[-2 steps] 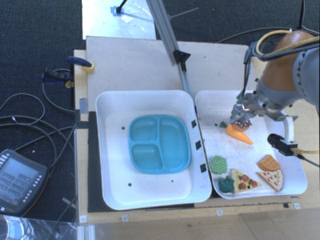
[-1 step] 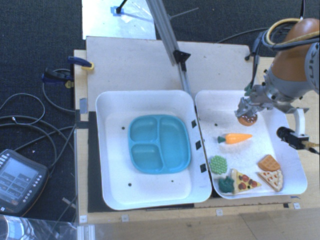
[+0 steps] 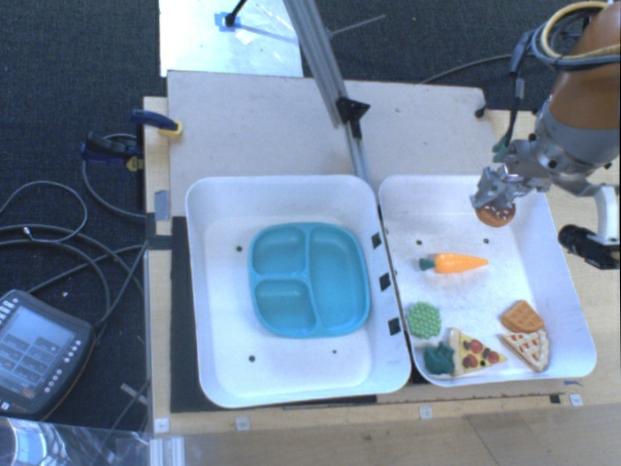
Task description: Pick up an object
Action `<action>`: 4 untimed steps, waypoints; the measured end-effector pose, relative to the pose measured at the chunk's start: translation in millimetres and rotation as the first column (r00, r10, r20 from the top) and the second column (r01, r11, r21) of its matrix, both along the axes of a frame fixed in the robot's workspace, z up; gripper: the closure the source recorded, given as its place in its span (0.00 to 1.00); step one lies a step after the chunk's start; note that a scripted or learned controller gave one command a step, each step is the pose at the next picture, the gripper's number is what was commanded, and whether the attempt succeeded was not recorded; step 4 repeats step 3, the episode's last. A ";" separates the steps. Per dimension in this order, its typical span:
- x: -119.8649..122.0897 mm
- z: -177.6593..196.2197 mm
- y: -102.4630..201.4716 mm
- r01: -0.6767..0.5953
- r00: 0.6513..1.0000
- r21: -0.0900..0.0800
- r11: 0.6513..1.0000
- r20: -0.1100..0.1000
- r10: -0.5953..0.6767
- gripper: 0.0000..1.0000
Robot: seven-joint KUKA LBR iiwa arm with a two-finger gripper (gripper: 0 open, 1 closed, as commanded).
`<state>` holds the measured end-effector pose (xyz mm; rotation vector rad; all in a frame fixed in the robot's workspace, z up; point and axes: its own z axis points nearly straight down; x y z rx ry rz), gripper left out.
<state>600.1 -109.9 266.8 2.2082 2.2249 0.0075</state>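
In the camera view, the hand point(image 3: 497, 194) sits at the upper right of the frame, over the right bin point(image 3: 558, 270). A brown donut point(image 3: 496, 215) lies directly beneath its tip; whether it is clamped I cannot tell. Below lie a carrot point(image 3: 454, 263), pizza slice point(image 3: 475, 351) and waffles point(image 3: 524, 330). A blue plate point(image 3: 310, 280) fills the left bin point(image 3: 218, 260).

Illumination is bright, even and diffuse, with a slightly cool blue cast. The two white bins point(image 3: 291, 377) are close to overexposed, and a glossy sheet point(image 3: 218, 22) at the top edge shows pale glare. Shadows are faint and soft, lying close under the toy food; focus is moderately soft overall, and fine detail appears grainy on the dark carpet point(image 3: 68, 56).
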 end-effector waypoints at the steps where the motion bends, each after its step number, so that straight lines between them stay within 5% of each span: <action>1: 3.9 -13.4 60.0 -0.004 1.000 0.004 1.000 -0.007 0.004 1.00; 3: 18.4 -18.1 161.7 -0.004 1.000 0.004 1.000 -0.005 0.004 1.00; 4: 18.4 -18.1 161.7 -0.004 1.000 0.004 1.000 -0.005 0.004 1.00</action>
